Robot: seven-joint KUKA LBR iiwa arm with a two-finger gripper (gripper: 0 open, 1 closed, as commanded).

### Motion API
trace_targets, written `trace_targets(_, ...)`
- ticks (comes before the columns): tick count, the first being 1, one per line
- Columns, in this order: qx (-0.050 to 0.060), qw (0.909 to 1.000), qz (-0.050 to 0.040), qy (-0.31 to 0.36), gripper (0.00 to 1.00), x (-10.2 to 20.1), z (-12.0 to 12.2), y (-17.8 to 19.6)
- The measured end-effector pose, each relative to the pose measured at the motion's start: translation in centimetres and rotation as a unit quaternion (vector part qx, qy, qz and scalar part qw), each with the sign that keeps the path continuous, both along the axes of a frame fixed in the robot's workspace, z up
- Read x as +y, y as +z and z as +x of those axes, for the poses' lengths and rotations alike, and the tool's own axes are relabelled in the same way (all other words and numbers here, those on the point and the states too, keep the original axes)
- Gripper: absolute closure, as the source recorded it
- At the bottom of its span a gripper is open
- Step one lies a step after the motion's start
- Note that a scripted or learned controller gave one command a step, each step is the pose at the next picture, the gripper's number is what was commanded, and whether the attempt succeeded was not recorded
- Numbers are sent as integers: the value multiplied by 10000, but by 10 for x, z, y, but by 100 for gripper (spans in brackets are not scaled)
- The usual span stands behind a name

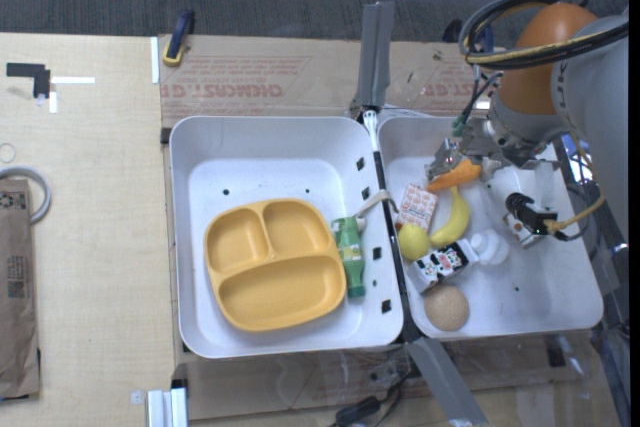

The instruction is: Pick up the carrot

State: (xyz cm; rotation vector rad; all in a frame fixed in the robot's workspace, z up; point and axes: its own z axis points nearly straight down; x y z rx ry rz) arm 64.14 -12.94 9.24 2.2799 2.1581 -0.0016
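Observation:
The orange carrot is in the right bin, near its back left, just above the tip of a banana. My gripper comes down from the right, and its fingers sit on the carrot's left half. The carrot lies between them, so the gripper looks shut on it. The carrot's thick end sticks out to the right, under the wrist.
A red-and-white packet, a lemon, a black-and-white carton, a clear bottle and a brown ball crowd the right bin. The left bin holds a yellow divided plate and a green bottle.

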Motion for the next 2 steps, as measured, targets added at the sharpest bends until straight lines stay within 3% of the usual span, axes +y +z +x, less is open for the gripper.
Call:
trace_targets(1,-26,10000,-10,-5,100,-1,1,11)
trace_targets(2,8,9980,3,631,100,39,-39,99)
